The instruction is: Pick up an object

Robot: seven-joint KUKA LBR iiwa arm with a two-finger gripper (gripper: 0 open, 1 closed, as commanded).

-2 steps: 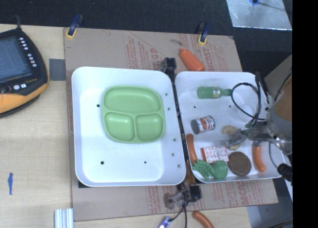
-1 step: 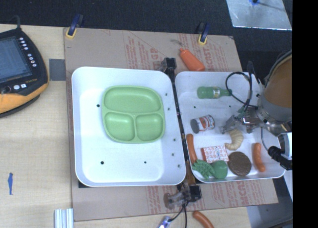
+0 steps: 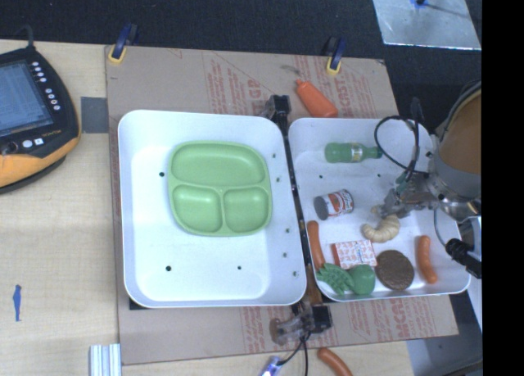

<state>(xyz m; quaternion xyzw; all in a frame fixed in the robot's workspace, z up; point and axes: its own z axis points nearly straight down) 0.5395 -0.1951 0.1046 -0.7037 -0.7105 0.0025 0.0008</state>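
1. Centrally, the gripper hangs low over the right bin; whether it is parted or closed cannot be told.
2. Croissant: pale and curved, just below-left of the gripper, perhaps touching it; the long axis runs roughly left-right, tilted up at the right end. It seems the likeliest target.
3. Can: lies to the left, apart.
4. Green bottle: farther up, long axis left-right.
5. Brown disc and sausage: toward the near rim.
6. Left bin: holds a green tray, well apart.
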